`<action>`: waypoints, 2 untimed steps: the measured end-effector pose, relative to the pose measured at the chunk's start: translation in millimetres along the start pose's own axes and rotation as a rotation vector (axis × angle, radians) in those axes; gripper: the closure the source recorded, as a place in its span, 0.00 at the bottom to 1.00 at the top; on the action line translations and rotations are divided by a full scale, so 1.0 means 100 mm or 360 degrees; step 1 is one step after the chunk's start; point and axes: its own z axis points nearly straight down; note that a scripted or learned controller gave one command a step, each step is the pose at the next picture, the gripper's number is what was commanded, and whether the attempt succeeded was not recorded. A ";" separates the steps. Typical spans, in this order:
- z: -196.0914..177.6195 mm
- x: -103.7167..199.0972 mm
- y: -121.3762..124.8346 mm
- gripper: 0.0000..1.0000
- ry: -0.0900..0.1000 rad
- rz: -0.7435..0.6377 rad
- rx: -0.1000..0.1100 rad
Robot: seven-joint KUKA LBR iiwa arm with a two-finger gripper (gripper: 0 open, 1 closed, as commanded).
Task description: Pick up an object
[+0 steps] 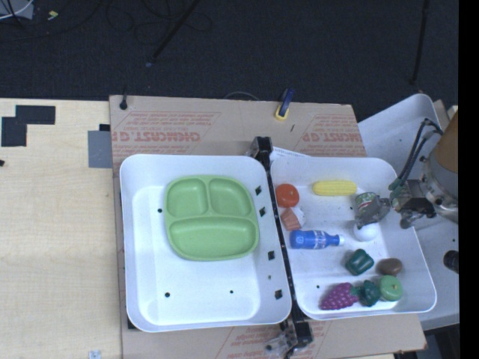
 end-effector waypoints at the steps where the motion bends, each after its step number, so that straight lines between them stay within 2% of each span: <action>1: 0.55 -0.06 0.07 0.00 0.0003 -0.0001 0.0007; 2: 1.18 -0.04 0.02 0.00 0.0003 -0.0002 0.0008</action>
